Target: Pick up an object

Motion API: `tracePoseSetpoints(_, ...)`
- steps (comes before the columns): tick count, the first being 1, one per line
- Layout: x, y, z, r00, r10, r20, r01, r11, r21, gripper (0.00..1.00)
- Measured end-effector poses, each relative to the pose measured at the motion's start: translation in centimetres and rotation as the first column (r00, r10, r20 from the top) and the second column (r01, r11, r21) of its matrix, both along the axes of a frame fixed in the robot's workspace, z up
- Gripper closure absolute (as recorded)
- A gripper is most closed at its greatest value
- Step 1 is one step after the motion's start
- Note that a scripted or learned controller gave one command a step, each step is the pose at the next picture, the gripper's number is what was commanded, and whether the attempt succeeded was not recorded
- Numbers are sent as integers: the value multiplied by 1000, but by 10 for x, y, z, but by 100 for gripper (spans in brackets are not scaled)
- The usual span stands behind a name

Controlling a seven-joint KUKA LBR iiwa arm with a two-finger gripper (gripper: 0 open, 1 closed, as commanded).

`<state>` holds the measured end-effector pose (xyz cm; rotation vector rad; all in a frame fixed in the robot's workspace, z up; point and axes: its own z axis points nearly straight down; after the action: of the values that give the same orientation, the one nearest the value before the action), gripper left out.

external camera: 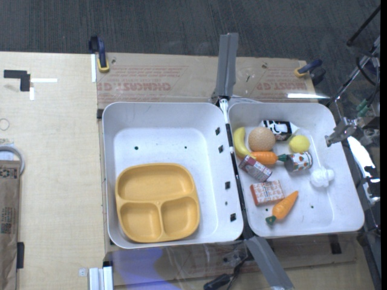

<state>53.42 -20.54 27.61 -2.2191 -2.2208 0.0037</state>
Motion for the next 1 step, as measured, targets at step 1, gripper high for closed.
tracePoseSetpoints(1, 38, -17, -11, 990, -144, 1, 144, 990, -1, 0)
